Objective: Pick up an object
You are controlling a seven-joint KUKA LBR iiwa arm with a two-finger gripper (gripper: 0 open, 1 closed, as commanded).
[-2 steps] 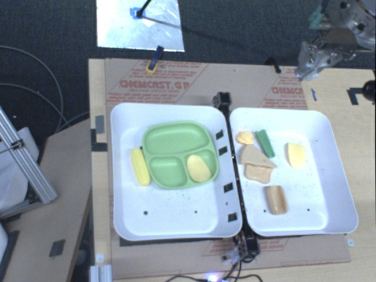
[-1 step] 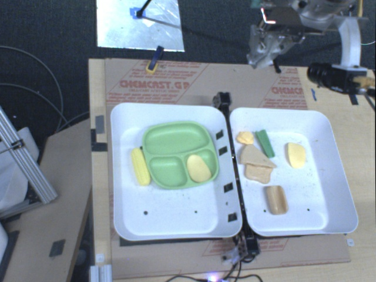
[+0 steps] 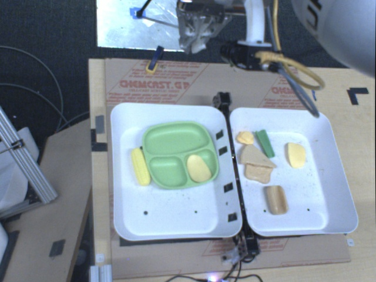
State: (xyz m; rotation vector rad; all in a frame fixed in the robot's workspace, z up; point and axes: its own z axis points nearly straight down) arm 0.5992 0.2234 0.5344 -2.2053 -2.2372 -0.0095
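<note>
From my remote console, the gripper point(image 3: 197, 37) hangs above the bench's far edge, its grip state unreadable to me, well apart from the green stick point(image 3: 264, 143) lying in the right bin point(image 3: 338, 157).

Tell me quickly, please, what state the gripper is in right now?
Gripper: raised above the far edge of the bench, beyond both bins, with nothing between its fingers; open or shut cannot be told.
</note>
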